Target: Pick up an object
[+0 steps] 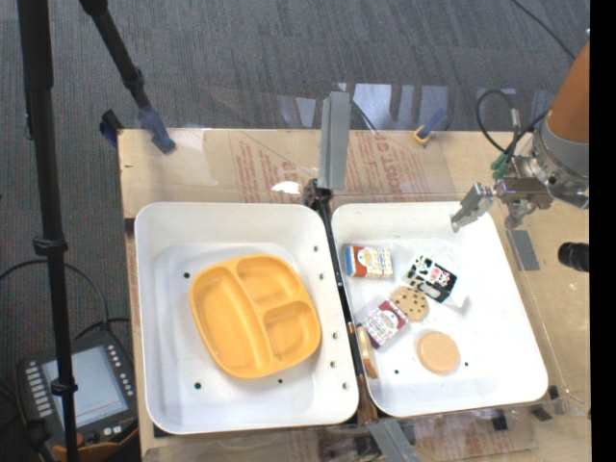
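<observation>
The pincer (pixel 491 210) hangs spread wide and empty above the right bin's (pixel 525 359) far corner. Nothing is lifted yet: the cow-print carton (pixel 431 277), cookie (pixel 411 304) and tan disc (pixel 439 351) lie on the bin floor, so choosing, descending and grasping all remain.

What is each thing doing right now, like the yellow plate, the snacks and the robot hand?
yellow divided plate: lying flat in the left bin, nothing on it.
orange carton: lying on its side in the right bin.
cow-print carton: lying tilted.
red carton: lying down, by the cookie.
tan disc: flat.
gripper: open, holding nothing, above the bin's far edge.
</observation>
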`<state>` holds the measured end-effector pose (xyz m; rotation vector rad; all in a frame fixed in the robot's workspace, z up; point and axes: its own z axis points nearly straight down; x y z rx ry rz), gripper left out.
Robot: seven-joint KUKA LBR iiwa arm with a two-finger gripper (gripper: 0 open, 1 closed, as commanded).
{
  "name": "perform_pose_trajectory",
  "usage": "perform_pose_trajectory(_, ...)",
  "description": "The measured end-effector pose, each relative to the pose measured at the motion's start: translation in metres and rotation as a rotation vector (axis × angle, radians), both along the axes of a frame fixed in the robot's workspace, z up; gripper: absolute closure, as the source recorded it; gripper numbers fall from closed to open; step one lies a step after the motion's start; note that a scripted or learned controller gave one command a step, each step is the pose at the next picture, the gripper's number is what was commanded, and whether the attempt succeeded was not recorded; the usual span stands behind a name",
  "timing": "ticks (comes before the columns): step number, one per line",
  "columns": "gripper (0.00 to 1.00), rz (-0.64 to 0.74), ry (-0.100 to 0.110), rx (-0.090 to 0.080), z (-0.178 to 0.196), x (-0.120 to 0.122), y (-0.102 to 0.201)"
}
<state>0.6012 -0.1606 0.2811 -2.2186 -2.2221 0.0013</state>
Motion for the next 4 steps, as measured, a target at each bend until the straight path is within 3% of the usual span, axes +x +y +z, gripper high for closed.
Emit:
perform_pose_trajectory(1,0.00,0.086,-0.014,-0.003,-0.165,-0.014,0.053)
perform_pose_trajectory(2,0.00,0.059,0.000,0.000,-0.124,0.003,-0.020)
perform_pose_trajectory(3,0.00,0.093,-0.006,-0.001,-0.190,-0.020,-0.008)
perform_pose_trajectory(4,1.00,0.087,-0.006,0.004,-0.181,-0.019,-0.008)
